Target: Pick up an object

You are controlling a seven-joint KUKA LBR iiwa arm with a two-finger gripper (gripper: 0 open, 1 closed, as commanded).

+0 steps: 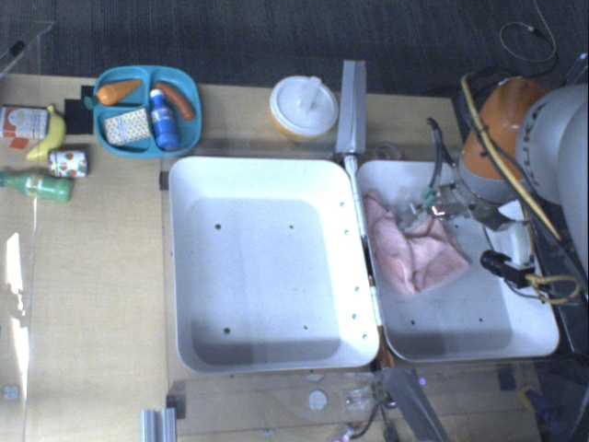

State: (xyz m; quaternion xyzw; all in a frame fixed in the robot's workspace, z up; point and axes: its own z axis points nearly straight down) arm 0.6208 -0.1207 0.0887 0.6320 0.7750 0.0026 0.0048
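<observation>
Gripper (pixel 425 208) apparently touching pink cloth (pixel 414 251) in right bin (pixel 479 334)

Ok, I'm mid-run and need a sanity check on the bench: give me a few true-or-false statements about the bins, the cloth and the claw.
1. The crumpled pink cloth lies in the right white bin. True.
2. The left white bin holds a banana. False: the yellow banana lies on the bench, left of the bins.
3. The claw is over the right bin, at the cloth's upper edge. True.
4. The blue divided tray sits inside the left bin. False: it sits on the bench beyond that bin.
5. The white-lidded round tub stands outside both bins. True.
</observation>
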